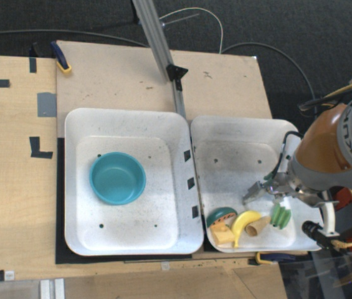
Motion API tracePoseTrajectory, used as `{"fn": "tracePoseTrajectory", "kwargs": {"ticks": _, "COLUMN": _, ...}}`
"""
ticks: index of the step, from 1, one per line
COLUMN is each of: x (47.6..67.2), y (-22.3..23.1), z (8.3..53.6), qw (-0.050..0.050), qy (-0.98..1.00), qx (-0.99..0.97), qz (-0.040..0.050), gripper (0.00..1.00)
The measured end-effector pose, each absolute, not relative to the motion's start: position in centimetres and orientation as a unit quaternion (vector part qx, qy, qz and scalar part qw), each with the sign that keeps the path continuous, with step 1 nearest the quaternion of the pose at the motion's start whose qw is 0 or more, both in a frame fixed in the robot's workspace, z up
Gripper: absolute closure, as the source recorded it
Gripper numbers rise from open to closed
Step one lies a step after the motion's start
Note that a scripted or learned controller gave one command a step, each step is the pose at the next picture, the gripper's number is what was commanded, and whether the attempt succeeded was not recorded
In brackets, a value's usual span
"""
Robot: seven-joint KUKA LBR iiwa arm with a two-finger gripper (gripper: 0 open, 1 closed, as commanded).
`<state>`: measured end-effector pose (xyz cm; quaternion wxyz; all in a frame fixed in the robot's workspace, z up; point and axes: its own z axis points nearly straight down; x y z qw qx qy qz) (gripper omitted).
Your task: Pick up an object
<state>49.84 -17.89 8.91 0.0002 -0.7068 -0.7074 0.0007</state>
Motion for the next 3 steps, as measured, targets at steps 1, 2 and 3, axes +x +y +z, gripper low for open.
{"fn": "tracePoseTrajectory", "kwargs": {"ticks": 1, "x": 49.8, "y": -17.8, "z": 9.9, "qw": 0.001, "qy": -0.708, "qx": -0.706, "qz": 0.0005, "gripper": 1.00}}
{"fn": "tracePoseTrajectory", "kwargs": {"ticks": 2, "x": 50.4, "y": -17.6, "z": 16.1, "qw": -0.002, "qy": -0.708, "qx": -0.706, "qz": -0.0010, "gripper": 1.00}}
{"fn": "tracePoseTrajectory", "kwargs": {"ticks": 3, "x": 49.5, "y": -17.8, "z": 21.3, "qw": 0.000, "qy": -0.707, "qx": -0.707, "qz": 0.0007, "gripper": 1.00}}
